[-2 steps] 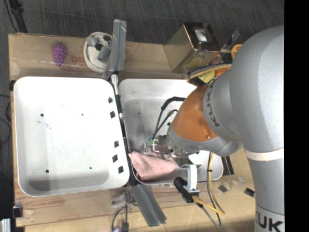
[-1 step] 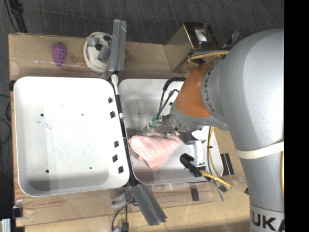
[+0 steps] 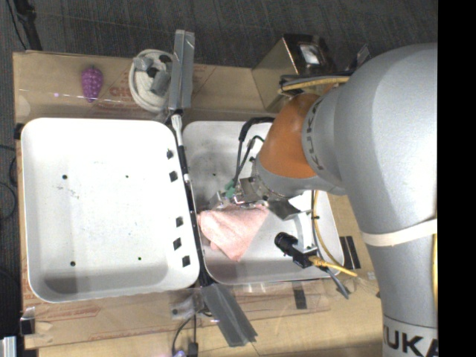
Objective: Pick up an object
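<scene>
A pale pink cloth lies crumpled in the right bin, near its front left part. My gripper hangs low over the bin just behind the cloth's upper edge, below the orange wrist band. Something small and green shows at the gripper's tip, touching or just above the cloth's edge. The arm's wrist hides the bin's right half.
The left bin sits beside the right one, split off by a grey divider bar. On the cardboard behind lie a purple object and a white roll. A brown box stands behind the right bin.
</scene>
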Controlling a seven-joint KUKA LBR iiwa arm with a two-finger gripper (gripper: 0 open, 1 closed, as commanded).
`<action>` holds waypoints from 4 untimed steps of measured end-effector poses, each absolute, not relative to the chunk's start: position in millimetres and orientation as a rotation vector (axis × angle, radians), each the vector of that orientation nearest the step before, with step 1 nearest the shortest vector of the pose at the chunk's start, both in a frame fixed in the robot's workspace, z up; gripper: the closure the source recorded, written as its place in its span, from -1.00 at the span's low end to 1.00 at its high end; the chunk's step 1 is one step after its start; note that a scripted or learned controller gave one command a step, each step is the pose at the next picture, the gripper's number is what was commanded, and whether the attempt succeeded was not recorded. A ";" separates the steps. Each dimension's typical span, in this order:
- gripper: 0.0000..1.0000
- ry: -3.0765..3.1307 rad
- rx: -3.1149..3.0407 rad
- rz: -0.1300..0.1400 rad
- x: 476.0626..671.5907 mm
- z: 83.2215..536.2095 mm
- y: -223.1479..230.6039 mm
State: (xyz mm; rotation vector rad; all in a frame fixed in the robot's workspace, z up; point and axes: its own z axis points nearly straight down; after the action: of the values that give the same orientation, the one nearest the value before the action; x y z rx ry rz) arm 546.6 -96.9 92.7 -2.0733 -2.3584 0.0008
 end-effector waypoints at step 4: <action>-1.00 -2.628 -1.719 0.000 604.0 92.4 -95.9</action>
State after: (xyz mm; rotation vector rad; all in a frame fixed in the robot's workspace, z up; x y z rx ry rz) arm 604.0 -95.9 92.4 -1.7185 -2.6276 0.0003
